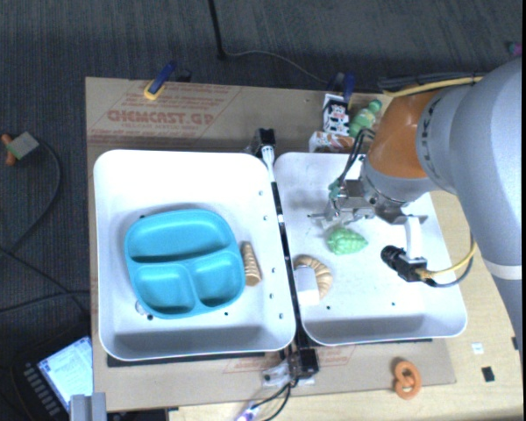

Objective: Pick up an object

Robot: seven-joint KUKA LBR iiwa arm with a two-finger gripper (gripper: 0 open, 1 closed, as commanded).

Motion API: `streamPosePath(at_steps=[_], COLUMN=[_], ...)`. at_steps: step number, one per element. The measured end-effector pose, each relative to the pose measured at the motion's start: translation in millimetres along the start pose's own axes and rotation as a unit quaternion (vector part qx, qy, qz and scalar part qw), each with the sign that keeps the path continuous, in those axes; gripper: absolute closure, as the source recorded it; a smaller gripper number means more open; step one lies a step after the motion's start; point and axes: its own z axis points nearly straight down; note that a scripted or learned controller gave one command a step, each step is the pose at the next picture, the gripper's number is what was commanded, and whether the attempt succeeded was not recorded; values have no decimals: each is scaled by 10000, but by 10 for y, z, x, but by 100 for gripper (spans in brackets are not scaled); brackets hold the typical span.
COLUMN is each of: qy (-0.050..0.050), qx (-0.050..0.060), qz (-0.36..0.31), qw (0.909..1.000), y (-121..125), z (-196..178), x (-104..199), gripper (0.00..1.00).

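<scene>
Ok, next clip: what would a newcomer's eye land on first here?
Probably the bright blue divided tray in the left bin. Next, the grey arm with its orange band, its gripper low over a pale green object in the right bin, with a tan croissant-like piece nearby.

We see a bulky, smooth grey robot arm [486,147] with an orange wrist band [401,140], yellow cable [451,274] and metal gripper [346,213].

Arm [482,147] cut off at right edge, hand [344,220] fingertips hidden
</scene>
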Motion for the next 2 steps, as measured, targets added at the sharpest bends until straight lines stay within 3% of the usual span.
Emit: streamPosePath(at_steps=[1,2], qy=[0,22], qx=[2,59], qz=[-1,-6], qw=[10000,10000], y=[-2,-187], z=[2,-22], x=[1,-36], gripper=[0,0])
